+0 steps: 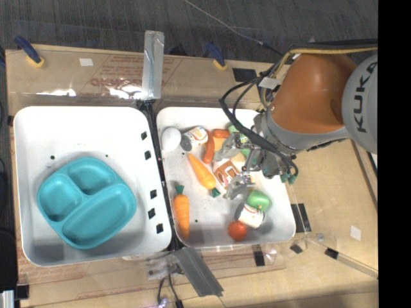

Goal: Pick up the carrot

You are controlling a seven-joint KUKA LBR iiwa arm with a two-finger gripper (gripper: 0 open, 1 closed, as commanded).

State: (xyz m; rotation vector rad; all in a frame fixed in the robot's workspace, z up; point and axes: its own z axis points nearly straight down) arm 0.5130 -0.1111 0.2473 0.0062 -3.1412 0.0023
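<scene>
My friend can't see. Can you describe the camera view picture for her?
A robot gripper hangs low over the right bin, among toy foods, with a carrot lying near the bin's front left corner. The left bin holds a teal divided plate.

The right bin (168, 233) is crowded toward its far and right side, where the gripper (239, 172) hangs low among small toys, an orange-and-white piece (226, 170) just beside it. A carrot (182, 213) lies near the bin's left wall with bare floor to its right, open from above. A second carrot (201, 171) lies slantwise mid-bin, close to the clutter. A white egg (171, 137) sits in the far left corner. In the left bin (26, 172), a teal divided plate (86, 201) covers the near part; the far part stays open.
</scene>
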